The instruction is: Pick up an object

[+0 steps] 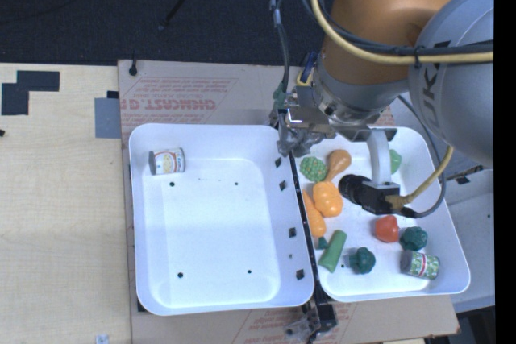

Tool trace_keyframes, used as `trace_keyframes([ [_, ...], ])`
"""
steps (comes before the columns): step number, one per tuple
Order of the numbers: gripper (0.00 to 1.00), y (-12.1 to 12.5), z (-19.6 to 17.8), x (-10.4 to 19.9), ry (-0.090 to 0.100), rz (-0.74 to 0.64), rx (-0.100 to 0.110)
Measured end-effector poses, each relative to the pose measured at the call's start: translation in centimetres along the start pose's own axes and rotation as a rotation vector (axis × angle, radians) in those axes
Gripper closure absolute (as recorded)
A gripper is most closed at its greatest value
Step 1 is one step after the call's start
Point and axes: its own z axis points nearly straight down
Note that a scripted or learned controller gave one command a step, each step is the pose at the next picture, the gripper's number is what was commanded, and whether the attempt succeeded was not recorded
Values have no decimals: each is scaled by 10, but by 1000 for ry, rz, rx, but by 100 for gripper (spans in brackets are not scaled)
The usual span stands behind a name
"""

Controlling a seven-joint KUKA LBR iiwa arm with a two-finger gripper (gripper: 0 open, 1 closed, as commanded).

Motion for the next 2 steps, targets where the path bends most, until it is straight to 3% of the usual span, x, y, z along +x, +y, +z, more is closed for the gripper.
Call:
trace_keyframes([
  [1,100,30,108,59,-5,0,23],
  [2,100,-11,169,20,-7,7,29],
])
